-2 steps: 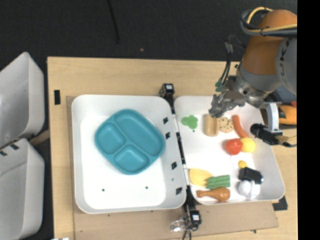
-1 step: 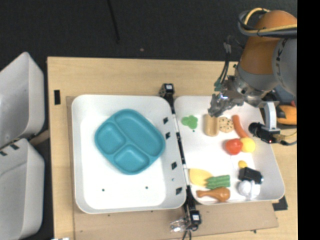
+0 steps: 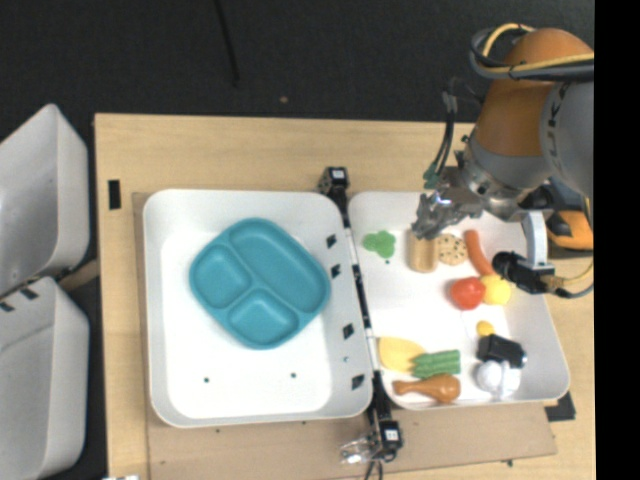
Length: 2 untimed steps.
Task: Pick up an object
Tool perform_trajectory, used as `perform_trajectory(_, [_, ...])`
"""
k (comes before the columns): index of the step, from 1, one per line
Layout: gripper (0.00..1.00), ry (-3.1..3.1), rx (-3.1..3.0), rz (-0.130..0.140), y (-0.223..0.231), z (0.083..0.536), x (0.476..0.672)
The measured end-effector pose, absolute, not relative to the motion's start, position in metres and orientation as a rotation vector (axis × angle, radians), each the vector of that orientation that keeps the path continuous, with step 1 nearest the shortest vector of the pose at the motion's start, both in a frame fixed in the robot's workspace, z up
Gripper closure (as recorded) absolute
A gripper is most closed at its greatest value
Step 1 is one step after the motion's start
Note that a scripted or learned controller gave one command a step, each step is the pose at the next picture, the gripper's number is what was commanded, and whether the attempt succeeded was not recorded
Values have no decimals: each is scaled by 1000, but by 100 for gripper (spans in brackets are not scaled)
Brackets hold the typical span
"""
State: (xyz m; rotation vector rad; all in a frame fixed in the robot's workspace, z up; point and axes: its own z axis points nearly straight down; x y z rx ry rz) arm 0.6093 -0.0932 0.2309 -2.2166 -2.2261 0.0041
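Two shallow white bins sit side by side on the worktop (image 3: 120, 298). The left bin (image 3: 170, 368) carries a blue sectioned tray (image 3: 260, 281); the right bin (image 3: 400, 308) carries the loose items.

We find the end effector (image 3: 432, 220) low over the upper part of the right bin, directly above a tan cylinder (image 3: 422, 252), which we judge to be the intended object. We cannot tell how far it is parted, and we see nothing gripped in it.

Hazards we note:

- Crowding. A speckled round cookie (image 3: 452, 249) lies touching or just beside the cylinder, with an orange carrot-like piece (image 3: 478, 253) just beyond. A closing stroke could catch the cookie as well, or push it aside and tip the cylinder.
- Shape. The cylinder appears upright and smooth; an off-centre pinch could roll or squirt it out.
- Neighbours. A green leaf-shaped piece (image 3: 379, 242) lies near on the other side, close to the bin wall, and could be swept against it.

The red tomato (image 3: 466, 293), yellow piece (image 3: 497, 289), green beans (image 3: 437, 364), drumstick (image 3: 428, 391) and the remaining items lie well apart from the approach; we expect no interference there.
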Motion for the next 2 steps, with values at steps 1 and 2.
perform_trajectory(1, [100,-2226,-2218,2,-85,238,607])
perform_trajectory(2, [100,-2222,-2222,2,-98,249,603])
